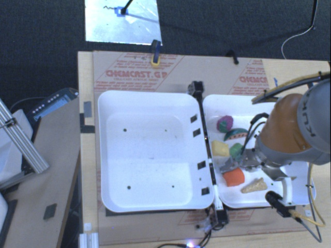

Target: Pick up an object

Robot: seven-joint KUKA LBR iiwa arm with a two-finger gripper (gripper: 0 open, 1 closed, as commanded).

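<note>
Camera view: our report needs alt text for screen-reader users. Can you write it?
A grey and orange robot arm's gripper hovers low in the right white bin among small toys, just above an orange block. The left white bin sits beside it.

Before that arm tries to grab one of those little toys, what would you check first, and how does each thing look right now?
1. Objects within reach: ok. The orange piece, yellow piece, green piece, purple ball and beige wedge all lie in the right bin.
2. Gripper over the cluster: ok, it sits just above the orange piece.
3. Something already held: cannot tell, the wrist hides it.
4. Target isolated: not ok, yellow, green and orange pieces crowd together.
5. Left bin wall clearance: ok, the arm stays over the right bin.
</note>
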